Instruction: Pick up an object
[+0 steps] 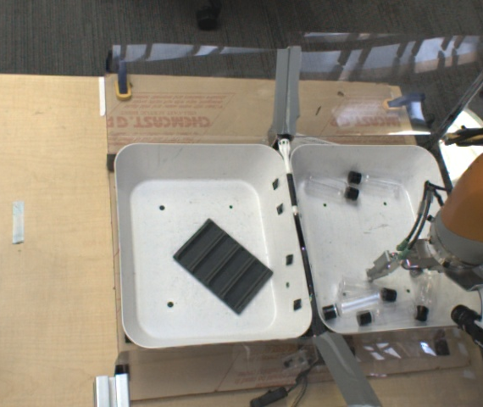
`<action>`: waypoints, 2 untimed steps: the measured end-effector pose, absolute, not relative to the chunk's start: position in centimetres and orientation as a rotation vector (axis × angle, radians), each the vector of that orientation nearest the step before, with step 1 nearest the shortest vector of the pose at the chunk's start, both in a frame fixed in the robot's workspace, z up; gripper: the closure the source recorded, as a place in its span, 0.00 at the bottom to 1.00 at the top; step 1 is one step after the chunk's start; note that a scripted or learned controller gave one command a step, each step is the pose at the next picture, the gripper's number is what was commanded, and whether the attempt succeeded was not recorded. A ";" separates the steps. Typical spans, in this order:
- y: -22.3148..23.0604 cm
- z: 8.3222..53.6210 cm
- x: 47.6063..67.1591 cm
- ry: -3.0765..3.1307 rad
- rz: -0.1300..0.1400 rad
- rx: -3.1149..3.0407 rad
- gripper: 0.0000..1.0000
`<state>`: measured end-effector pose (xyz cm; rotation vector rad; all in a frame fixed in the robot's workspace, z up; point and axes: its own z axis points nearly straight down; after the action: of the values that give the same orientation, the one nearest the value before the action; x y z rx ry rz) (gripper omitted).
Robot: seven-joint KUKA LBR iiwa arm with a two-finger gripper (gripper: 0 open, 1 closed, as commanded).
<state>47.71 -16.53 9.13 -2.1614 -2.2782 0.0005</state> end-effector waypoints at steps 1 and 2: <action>-17.9 21.3 55.0 -2.455 0.001 -1.962 0.00; -13.1 11.8 61.3 -2.524 -0.015 -1.902 0.00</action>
<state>61.32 -13.11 11.82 -1.9015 -2.5245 -0.0146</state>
